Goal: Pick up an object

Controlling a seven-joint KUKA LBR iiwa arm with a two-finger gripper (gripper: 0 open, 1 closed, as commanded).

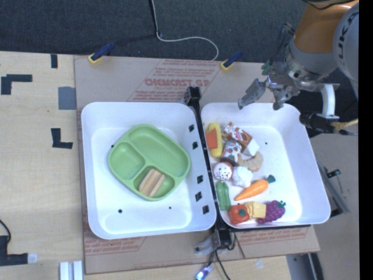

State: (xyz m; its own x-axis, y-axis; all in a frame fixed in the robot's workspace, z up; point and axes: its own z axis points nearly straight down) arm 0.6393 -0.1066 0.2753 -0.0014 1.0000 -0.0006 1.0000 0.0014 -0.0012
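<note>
One fixed camera overhead, slanting down, taking in both bins (93, 174) below-left of the gripper (263, 96).

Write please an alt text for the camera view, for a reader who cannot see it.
A grey and orange robot arm holds its open gripper above the far edge of the right white bin, which contains toy foods, among them a carrot and purple grapes. The left white bin holds a green divided plate.

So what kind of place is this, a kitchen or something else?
Likely a robot lab bench: two white bins on taped cardboard, toy food, a gripper above.
</note>
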